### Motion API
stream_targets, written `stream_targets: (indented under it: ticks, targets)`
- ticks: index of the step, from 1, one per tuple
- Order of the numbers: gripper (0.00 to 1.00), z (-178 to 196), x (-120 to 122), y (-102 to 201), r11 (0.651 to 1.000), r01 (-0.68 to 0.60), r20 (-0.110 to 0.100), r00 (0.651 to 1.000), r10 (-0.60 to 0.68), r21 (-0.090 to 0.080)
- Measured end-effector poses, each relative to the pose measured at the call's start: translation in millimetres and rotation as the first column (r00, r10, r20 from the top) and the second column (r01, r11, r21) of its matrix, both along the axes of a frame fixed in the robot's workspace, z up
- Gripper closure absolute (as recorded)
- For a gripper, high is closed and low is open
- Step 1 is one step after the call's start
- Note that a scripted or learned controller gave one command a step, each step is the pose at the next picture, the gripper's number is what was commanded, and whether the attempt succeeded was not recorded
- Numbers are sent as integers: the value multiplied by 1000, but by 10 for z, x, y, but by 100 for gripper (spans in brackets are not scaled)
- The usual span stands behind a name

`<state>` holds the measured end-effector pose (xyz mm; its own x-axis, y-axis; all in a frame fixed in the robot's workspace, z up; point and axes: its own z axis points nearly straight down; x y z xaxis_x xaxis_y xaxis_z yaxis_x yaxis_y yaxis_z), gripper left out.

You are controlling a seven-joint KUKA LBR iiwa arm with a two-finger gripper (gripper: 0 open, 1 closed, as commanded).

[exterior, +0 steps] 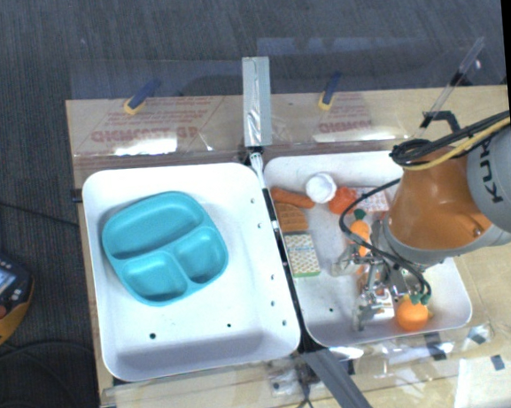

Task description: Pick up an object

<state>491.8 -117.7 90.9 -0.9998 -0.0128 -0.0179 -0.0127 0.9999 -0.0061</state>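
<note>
Reaching into the right bin, we see the gripper just beside the orange ball; we cannot tell its finger state.

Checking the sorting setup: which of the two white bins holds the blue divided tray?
The left bin. The tray lies in it, whereas the right bin holds small mixed items with the end effector over them.

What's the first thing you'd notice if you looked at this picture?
Probably the big blue divided tray, lying alone in the left white bin. Next, the grey arm's bright orange band, hanging over the right white bin, where its gripper reaches down among small toys. An orange ball sits just beside the gripper, near the bin's front corner.
</note>
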Motion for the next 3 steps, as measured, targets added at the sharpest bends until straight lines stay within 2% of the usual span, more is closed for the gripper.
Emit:
stream_targets:
  ticks: [1,2,3]
  targets:
    - [0,1,-4,64,1000,-23,0,1000,23,-2]
    - [100,102,6,76,1000,-24,1,1000,24,-2]
    - [0,101,4,77,1000,-24,0,1000,24,-2]
